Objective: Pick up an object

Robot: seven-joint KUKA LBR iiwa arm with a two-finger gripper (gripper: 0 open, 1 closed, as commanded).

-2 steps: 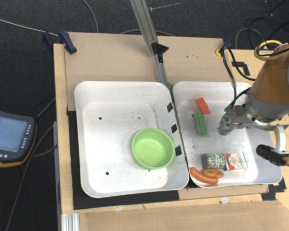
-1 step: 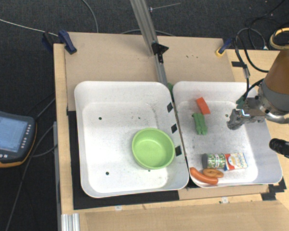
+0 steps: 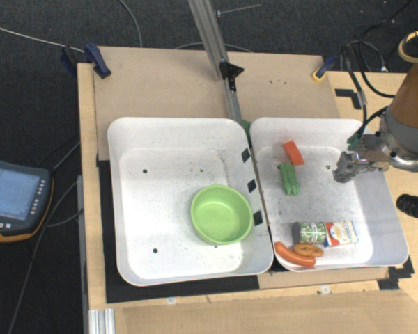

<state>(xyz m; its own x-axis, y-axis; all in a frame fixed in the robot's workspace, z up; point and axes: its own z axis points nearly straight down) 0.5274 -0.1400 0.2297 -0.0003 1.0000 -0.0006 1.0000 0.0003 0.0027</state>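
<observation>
Right now my hand (image 3: 347,167) sits over the right bin's (image 3: 383,207) right side, low above the floor; I cannot tell whether it is open or closed, and I see nothing in it. Any object will do, and the nearest candidates lie to camera-left of the hand: an orange block (image 3: 293,153) and, just below it in the picture, a green block (image 3: 289,179), whose long axis runs roughly up and down the frame. I judge the green block the easier reach, a short move sideways. Further toward the near edge lie a small carton (image 3: 325,233) and a hot dog toy (image 3: 295,254), close together. The left bin (image 3: 146,186) holds a green bowl (image 3: 221,214), well apart from the hand. Both bins rest on a tan tabletop (image 3: 167,82) above dark carpet (image 3: 28,82), with a pendant (image 3: 15,199) lying at left.
</observation>
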